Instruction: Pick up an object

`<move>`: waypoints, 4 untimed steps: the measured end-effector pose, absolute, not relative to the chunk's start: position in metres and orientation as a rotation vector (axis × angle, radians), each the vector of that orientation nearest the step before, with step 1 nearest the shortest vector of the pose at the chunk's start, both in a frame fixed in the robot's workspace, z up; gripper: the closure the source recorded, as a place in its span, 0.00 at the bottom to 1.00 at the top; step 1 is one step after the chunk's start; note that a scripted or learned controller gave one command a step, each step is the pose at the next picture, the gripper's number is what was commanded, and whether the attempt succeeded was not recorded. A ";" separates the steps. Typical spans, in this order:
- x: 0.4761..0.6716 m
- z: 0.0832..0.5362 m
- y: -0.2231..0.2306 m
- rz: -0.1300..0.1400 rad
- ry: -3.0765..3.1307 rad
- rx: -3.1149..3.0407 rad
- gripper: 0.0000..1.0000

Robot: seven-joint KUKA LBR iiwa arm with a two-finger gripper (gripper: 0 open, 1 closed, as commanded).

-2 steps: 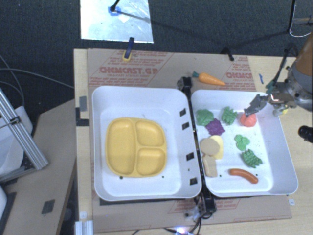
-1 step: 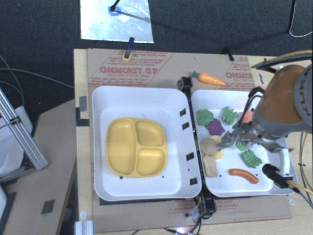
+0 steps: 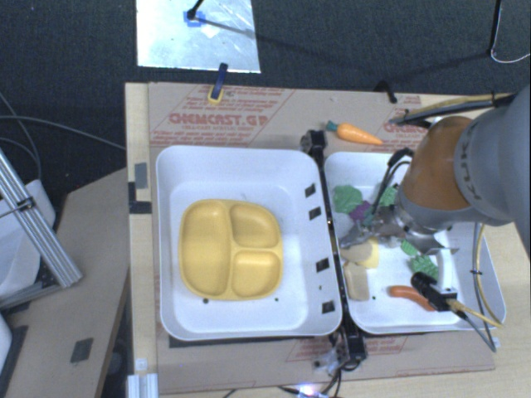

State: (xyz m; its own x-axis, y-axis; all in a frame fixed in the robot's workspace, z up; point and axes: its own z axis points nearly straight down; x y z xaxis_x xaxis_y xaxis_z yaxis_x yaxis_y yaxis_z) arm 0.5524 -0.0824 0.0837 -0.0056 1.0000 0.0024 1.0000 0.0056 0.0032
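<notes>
Occupying the lower centre of the frame, two shallow white bins are sitting side by side on a cardboard-covered bench (image 3: 249, 118). The left bin (image 3: 178, 305) is holding a yellow divided plate (image 3: 231, 249) with three compartments, lying flat near its middle. The right bin (image 3: 365, 320) is holding an assortment of toy foods: a green leafy piece (image 3: 348, 197) at its upper left, a purple piece (image 3: 362, 213) just below that, a pale yellow block (image 3: 362, 255) near its left wall, a beige piece (image 3: 358, 284) just beneath the block, another green piece (image 3: 425, 265) to the right, and an orange-red sausage-like piece (image 3: 408, 293) near the lower edge. An orange carrot (image 3: 355, 133) is lying outside the bins, on the cardboard above the right bin. The grey arm with its orange band (image 3: 436, 168) is reaching in from the right edge, and the gripper (image 3: 362, 235) is hanging low over the right bin, right above the pale yellow block; whether its fingers are apart or together cannot be told.
</notes>
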 end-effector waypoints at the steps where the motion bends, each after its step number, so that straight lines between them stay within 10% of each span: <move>1: 0.555 0.100 -0.084 0.016 2.218 2.212 1.00; 2: 0.561 0.271 -0.068 0.021 2.218 2.202 1.00; 3: 0.494 0.243 -0.042 -0.003 2.227 2.223 1.00; 4: 0.519 0.193 0.023 0.000 2.236 2.213 1.00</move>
